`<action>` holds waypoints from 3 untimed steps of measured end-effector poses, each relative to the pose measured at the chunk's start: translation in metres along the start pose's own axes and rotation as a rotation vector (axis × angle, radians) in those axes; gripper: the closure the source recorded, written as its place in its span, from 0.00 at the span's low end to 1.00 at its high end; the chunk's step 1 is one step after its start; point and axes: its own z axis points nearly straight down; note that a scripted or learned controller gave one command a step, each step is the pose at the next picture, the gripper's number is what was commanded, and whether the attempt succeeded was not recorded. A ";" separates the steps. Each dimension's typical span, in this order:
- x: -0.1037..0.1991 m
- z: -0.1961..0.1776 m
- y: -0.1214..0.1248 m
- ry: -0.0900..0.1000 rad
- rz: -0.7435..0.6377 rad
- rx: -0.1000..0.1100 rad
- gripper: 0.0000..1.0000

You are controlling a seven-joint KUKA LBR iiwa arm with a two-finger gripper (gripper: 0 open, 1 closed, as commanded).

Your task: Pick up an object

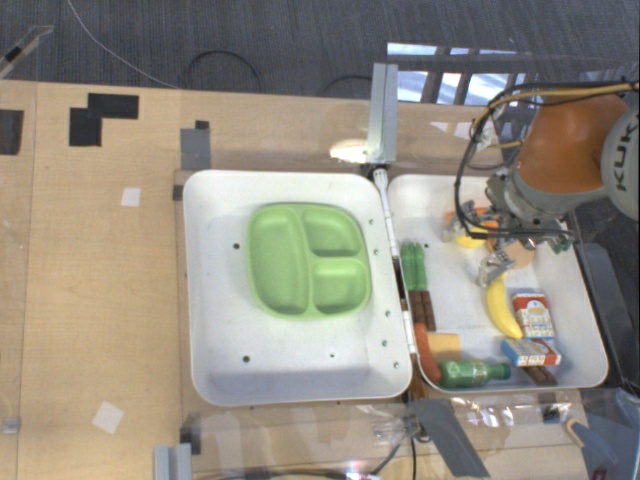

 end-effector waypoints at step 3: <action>0.059 -0.002 0.002 0.001 0.332 0.002 0.00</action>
